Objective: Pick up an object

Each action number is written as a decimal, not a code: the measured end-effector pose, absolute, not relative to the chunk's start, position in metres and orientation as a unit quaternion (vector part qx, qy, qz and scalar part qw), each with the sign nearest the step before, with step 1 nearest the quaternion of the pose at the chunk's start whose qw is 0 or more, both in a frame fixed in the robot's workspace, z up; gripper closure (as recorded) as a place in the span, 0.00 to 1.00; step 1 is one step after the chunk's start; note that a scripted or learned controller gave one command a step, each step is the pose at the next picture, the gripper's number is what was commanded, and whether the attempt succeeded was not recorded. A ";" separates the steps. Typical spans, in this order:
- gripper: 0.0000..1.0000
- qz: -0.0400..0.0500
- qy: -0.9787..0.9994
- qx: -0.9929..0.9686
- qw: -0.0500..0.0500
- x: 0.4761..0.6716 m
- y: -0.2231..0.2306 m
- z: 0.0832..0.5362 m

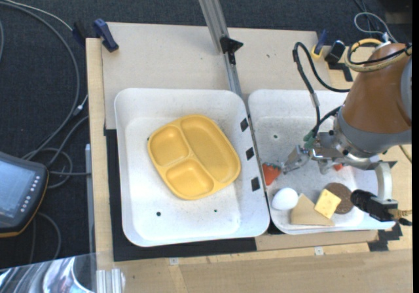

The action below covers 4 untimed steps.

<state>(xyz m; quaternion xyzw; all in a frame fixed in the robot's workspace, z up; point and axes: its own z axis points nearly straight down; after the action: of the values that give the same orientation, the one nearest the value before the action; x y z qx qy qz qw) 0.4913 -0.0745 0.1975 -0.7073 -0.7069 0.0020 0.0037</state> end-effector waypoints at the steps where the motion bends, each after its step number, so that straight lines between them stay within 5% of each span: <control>1: 0.00 0.002 -0.707 -0.708 0.004 0.484 -0.082 0.148; 2: 1.00 -0.001 -0.707 -0.707 0.000 0.486 -0.081 0.162; 4: 1.00 -0.002 -0.708 -0.706 -0.003 0.492 -0.083 0.279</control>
<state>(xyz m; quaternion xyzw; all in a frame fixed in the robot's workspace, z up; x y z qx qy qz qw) 0.4922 -0.0829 0.2794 -0.7064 -0.7078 -0.0024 -0.0031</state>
